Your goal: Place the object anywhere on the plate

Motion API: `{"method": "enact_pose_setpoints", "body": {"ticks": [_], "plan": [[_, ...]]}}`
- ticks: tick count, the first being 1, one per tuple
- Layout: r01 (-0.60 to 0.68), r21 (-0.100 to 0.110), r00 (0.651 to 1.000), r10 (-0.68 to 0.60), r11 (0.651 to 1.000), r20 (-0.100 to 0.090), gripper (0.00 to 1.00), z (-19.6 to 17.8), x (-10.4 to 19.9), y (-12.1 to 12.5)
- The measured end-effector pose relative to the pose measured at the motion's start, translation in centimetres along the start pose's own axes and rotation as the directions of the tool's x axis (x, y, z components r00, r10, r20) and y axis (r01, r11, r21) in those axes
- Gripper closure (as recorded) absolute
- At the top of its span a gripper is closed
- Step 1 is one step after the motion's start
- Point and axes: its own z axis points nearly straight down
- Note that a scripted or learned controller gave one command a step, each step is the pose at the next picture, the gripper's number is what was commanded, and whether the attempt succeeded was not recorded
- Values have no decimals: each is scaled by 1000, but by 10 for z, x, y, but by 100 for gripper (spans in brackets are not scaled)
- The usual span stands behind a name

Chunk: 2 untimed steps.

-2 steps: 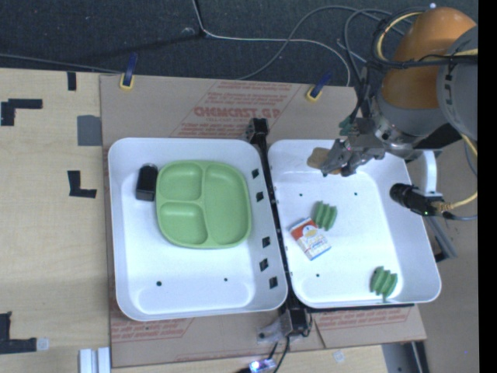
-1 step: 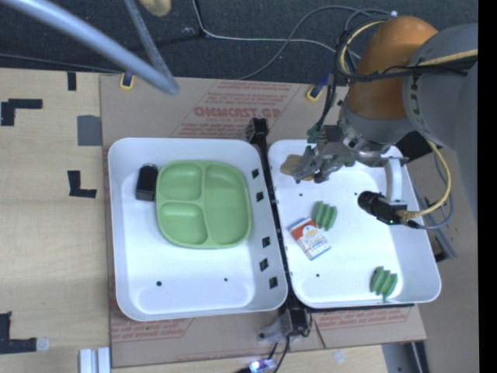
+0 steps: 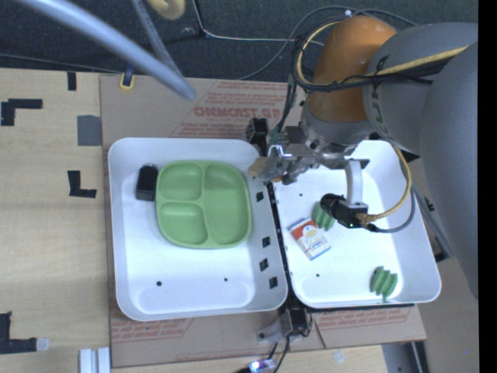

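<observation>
Nearest the onlooker, the front rims of two shallow white bins met along a black-clipped seam on the cardboard-covered counter [image 3: 233,103]. In the near corner of the right-hand white bin [image 3: 411,286] lay a small ribbed green toy [image 3: 383,282], well apart from everything else. Farther in, a small red, white and blue carton [image 3: 311,239] rested flat on that bin's floor, with a second green piece [image 3: 324,214] just beside it. Any of these could have been the object meant for transfer; none was on the plate, and which one the program was after could not be told.

Across the seam, the pale green three-compartment plastic plate [image 3: 203,204] sat near the middle of the left-hand white bin [image 3: 132,286], its sections bare, seemingly placed centrally to offer a broad target. A small black block [image 3: 146,183] stood touching or just beside the plate's left edge.

Beyond these, the grey arm with its orange band [image 3: 349,53] reached in from the right, wrist hanging over the far end of the seam. The hand [image 3: 279,165] hovered there, low over the bins' far inner corners; cables and fittings crowded it, so whether it was spread or closed could not be told, and nothing could be seen in it. The task appeared unfinished.
</observation>
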Motion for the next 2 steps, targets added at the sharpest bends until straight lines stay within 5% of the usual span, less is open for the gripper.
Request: {"method": "enact_pose_setpoints", "body": {"ticks": [2], "plan": [[-2, 0, 1000, 2, 1000, 1, 100, 12, 93, -4]]}}
